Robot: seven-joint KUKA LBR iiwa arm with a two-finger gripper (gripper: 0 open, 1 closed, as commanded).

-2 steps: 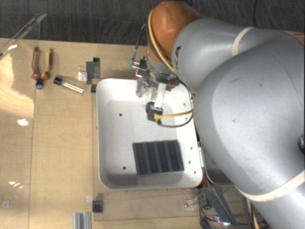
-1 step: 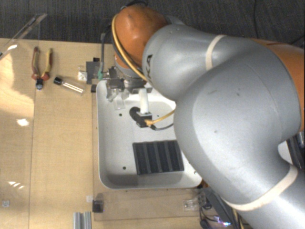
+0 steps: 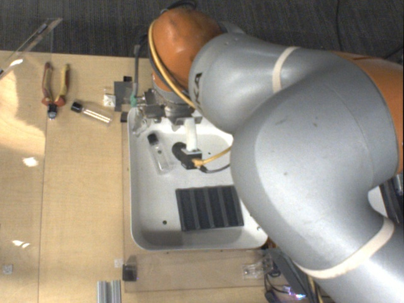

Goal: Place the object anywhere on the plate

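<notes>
The gripper [image 3: 179,130] hangs low over the far end of the left bin [image 3: 140,223]. Its wrist hides the grip, so I cannot tell how far open it is or whether it holds anything. Just beside it, near the bin's far-left corner, lies a small dark piece [image 3: 153,139] — probably the object. It looks light, stiff and easily nudged, best pinched across its narrow width. A black ribbed slab [image 3: 209,207] — perhaps the plate — lies toward the bin's near edge.
</notes>
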